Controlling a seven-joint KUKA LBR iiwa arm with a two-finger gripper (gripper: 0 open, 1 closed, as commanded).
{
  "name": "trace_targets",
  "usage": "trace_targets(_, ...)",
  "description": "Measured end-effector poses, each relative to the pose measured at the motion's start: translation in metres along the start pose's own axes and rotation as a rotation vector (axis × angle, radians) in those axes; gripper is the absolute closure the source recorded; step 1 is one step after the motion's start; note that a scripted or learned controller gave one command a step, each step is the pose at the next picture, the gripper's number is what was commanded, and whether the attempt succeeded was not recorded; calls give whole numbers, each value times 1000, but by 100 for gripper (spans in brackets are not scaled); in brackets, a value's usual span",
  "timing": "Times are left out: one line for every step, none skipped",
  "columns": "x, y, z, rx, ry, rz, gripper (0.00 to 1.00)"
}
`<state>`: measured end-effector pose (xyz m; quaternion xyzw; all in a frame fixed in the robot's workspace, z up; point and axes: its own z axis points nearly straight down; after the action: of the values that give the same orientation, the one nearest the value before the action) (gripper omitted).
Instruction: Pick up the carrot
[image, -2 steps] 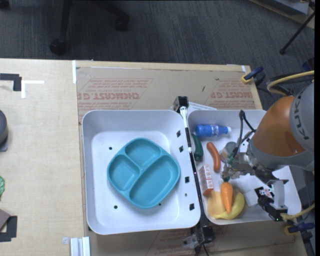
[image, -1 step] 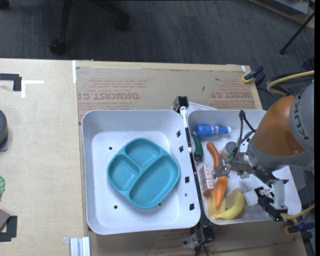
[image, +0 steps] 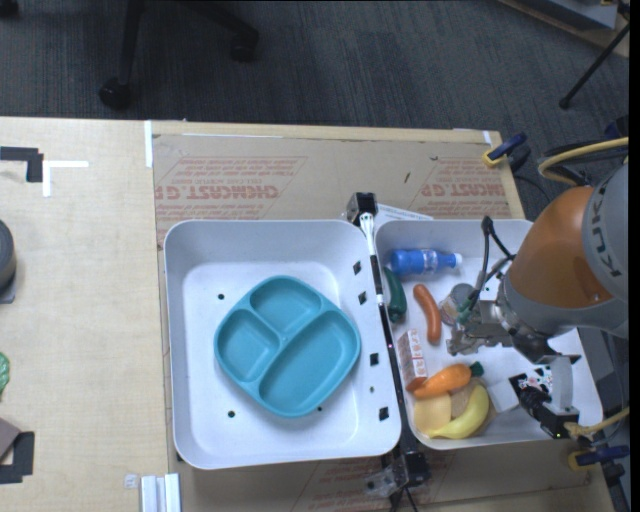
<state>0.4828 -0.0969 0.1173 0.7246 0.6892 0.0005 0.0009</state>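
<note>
Over the right bin (image: 590, 400), arm reaching leftward, claw (image: 462, 325) just above carrot (image: 445, 379), grip state unclear.

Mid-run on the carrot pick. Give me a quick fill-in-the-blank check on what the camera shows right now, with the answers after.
1. The carrot lies in the ____ bin of the camera view.
2. The divided plate in the other bin is coloured ____.
3. The yellow fruit just below the carrot is a ____.
4. The blue bottle lies near that bin's ____ edge.

Missing words: right; blue; banana; far (top)
</note>
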Motion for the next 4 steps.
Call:
trace_targets(0, 0, 0, 0, 0, 1, 0)
trace_targets(-2, -5, 26, 4, 2, -252, 0)
trace_targets(-3, -3, 17, 1, 1, -247, 100)
trace_targets(-3, -3, 17, 1, 0, -248, 0)
